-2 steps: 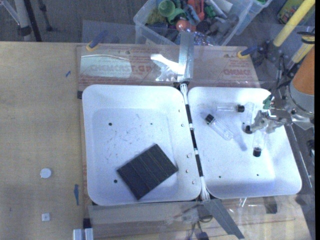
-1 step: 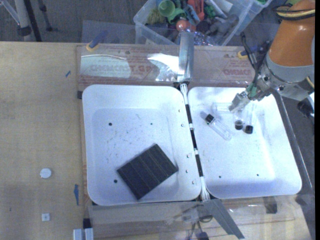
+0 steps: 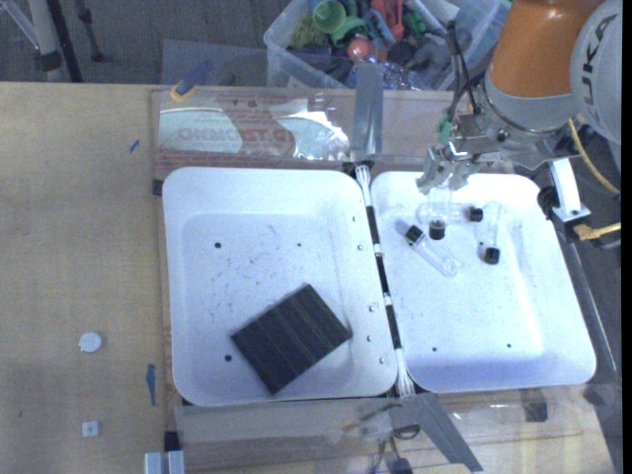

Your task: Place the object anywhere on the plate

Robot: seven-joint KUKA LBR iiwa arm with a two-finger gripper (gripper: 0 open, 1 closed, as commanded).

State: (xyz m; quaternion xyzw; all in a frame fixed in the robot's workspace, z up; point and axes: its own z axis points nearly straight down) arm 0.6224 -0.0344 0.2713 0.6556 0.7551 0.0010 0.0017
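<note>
Down at the lower middle of the frame, a dark ribbed square plate lies tilted in the left bin. Over in the right bin, upper right of the frame, the claw hangs low with its clear fingers spread apart, black tips close to the white floor, nothing between them. Behind the bins, a clear tub of colourful toys sits on the surface
</note>
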